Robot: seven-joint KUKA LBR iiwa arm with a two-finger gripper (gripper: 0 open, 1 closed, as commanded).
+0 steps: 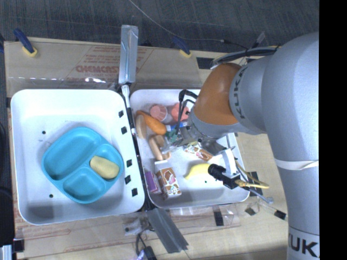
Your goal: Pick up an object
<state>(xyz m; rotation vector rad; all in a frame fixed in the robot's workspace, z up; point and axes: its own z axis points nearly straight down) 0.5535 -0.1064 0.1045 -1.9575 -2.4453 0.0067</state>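
Observation:
The right bin (238, 195) holds several toy foods. An orange carrot (152, 124) and a tan bread stick (157, 147) lie along its left side, with a pink round piece (159, 111) behind them. A yellow banana (196, 170) lies near the middle. A small printed carton (168, 181) and a purple item (151, 182) sit at the front left. My gripper (175, 136) hangs low over the bin's middle, just right of the carrot and bread stick, largely hidden under the wrist. A small printed packet (199, 153) lies beside it.
The left bin (21, 145) bears a blue divided plate (65, 156) with a yellow potato-like piece (104, 167) in its right compartment. A metal divider (128, 53) stands between the bins at the back. The arm covers the right bin's back right.

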